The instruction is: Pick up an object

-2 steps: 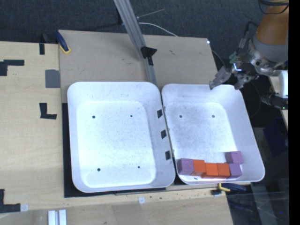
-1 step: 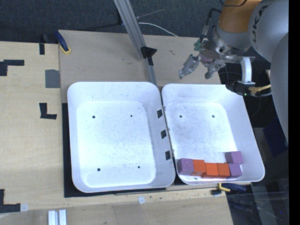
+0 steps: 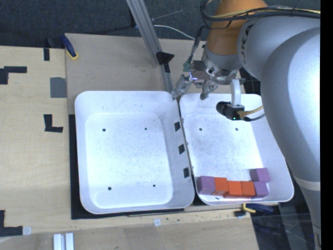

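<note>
1. The grey arm with the orange band (image 3: 234, 14) reaches in from the right, and its two-finger gripper (image 3: 193, 90) hangs over the far rim where the two bins meet.
2. Its metal fingers (image 3: 180, 89) stand spread apart with nothing between them.
3. The left shallow white plastic bin (image 3: 88, 139) offers broad open floor, wall to wall.
4. The right shallow white plastic bin (image 3: 270, 145) has most of its floor free; only the near edge is crowded.
5. Along that near wall sits a touching row of small blocks, well apart from the gripper.
6. I count two orange blocks (image 3: 235, 188) in the middle, one purple block (image 3: 207, 184) at the left end, and two purple blocks (image 3: 260, 181) stacked at the right end.
</note>
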You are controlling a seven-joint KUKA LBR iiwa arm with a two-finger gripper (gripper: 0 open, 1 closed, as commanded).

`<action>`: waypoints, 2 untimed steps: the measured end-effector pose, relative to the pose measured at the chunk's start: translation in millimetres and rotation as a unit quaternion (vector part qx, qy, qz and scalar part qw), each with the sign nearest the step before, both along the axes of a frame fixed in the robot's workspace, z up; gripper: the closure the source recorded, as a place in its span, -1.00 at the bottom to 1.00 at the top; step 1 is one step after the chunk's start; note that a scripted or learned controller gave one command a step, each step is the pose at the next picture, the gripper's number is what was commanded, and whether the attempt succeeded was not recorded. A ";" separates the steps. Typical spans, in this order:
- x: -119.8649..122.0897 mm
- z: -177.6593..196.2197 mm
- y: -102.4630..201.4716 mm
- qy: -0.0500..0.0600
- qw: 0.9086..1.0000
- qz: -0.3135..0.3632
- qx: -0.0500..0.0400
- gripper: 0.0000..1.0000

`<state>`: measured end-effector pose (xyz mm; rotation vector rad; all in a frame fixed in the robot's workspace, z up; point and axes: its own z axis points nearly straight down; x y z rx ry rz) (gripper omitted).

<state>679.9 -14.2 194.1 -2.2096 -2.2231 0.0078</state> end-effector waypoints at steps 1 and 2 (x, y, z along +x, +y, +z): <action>0.4 53.9 38.3 -0.006 1.000 0.000 0.000 -1.00; -45.2 37.1 46.7 -0.001 1.000 -0.003 -0.001 -1.00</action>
